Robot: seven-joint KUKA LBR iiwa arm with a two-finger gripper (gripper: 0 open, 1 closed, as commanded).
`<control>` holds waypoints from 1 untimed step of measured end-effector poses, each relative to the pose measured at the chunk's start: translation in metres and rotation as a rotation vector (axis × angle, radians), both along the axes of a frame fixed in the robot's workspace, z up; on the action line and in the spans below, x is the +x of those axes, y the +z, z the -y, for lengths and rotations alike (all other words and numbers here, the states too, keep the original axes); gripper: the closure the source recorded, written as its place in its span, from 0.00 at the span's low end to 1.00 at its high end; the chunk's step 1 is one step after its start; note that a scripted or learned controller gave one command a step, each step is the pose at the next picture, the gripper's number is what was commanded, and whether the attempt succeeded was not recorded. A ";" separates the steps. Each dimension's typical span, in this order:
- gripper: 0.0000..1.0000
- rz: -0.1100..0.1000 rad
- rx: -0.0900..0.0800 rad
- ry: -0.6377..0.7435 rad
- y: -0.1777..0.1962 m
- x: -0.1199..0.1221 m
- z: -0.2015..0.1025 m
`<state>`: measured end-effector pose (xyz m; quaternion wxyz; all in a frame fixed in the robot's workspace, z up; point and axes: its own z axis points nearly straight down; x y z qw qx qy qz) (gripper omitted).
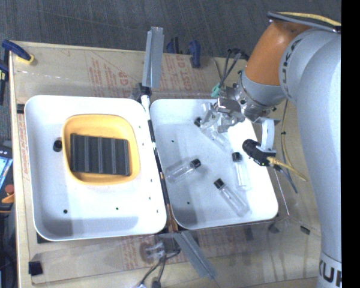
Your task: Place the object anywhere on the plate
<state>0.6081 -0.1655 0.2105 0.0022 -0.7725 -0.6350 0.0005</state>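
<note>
Several clear vials with black caps lie in the right bin (186,212): one (183,168) near its left side, one (231,197) towards the front, one (240,172) at the right. Another vial (206,125) lies at the back of that bin, right under my gripper (221,119), which is low over it; I cannot make out any hold on it. The yellow plate (99,122) sits in the left bin (48,209) and bears a dark grey ridged block (100,155).
A raised divider (158,167) separates the two bins. The grey arm with its orange band (270,53) comes in over the right bin's back right corner. Cables (288,170) run along that bin's right rim. Blue clamps (195,51) hold the bench's far edge.
</note>
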 end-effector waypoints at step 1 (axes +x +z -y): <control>1.00 -0.003 -0.001 0.159 -0.014 -0.017 -0.047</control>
